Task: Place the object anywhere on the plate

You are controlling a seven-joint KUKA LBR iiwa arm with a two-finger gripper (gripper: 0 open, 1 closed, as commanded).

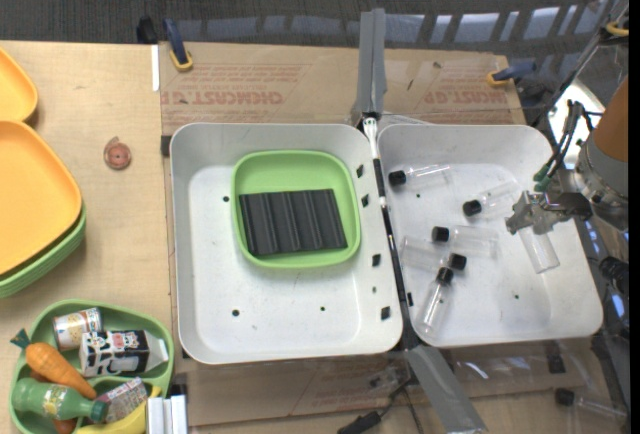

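1. Nearest the camera, at the lower left of the tabletop (pixel 120 112), a green bowl (pixel 150 337) holds toy food: a carrot (pixel 55 365), a small can (pixel 76 326) and a green bottle (pixel 55 400).
2. Farther along the left edge lies a stack of orange plates (pixel 35 192), with a small pink disc (pixel 118 154) beside it.
3. The left white bin (pixel 200 312) carries a green plate (pixel 345 172), and a dark ribbed pad (pixel 292 222) lies flat on that plate.
4. The right white bin (pixel 540 322) holds several clear vials with black caps, scattered apart: one (pixel 438 294) near the front, leaning toward the divider, a pair (pixel 465 242) mid-bin, another (pixel 420 175) toward the back left.
5. The end effector (pixel 540 214) sits over the right side of this bin, well apart from the plate. A clear vial (pixel 541 252) lies just below it; whether the tool grips it, or how its jaws stand, cannot be told.
6. Farthest back, cardboard (pixel 270 87) is clamped under both bins.
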